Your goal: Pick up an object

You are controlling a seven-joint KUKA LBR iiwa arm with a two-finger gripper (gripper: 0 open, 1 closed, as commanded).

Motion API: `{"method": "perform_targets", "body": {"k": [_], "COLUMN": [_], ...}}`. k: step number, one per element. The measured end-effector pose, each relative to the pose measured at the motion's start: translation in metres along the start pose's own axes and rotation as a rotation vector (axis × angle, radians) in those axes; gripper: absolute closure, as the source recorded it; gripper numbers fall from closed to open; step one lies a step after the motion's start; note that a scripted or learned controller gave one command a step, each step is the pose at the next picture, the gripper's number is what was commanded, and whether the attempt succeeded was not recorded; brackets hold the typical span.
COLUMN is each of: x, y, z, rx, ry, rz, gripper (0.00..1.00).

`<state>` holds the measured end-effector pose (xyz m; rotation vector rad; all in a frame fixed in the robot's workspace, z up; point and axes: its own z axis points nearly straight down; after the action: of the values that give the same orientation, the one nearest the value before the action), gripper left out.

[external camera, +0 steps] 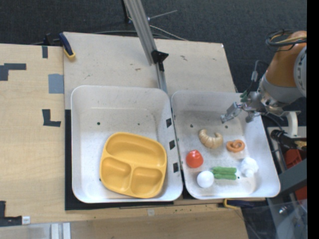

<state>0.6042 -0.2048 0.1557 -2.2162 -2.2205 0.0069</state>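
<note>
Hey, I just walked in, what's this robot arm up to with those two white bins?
The arm's gripper hovers over the far part of the right bin with nothing between its fingers. Nearer the camera in that bin lie a croissant, a small donut, a red tomato-like piece, a white ball, a green piece and a white lumpy thing. The left bin holds a yellow divided tray. No pick has been made yet.

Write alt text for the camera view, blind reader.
A grey robot arm's two-finger gripper hovers over the right white bin, above a tan croissant-shaped toy, orange ring-shaped toy, red round toy, green bean-like toy and two white balls. The left white bin holds a yellow divided plastic tray.
</note>
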Motion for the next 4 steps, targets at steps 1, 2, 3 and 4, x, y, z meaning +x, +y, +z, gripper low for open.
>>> {"method": "perform_targets", "body": {"k": [1, 2, 3, 4], "x": [-0.001, -0.001, -0.005, -0.003], "y": [-0.001, 0.001, 0.005, 0.002], "z": [0.065, 0.051, 0.006, -0.037], "rx": [0.001, -0.004, -0.009, -0.010], "ry": [0.001, 0.000, -0.001, -0.001], "rz": [0.000, -0.001, 0.001, 0.001], "gripper": [0.00, 1.00, 1.00, 1.00]}}
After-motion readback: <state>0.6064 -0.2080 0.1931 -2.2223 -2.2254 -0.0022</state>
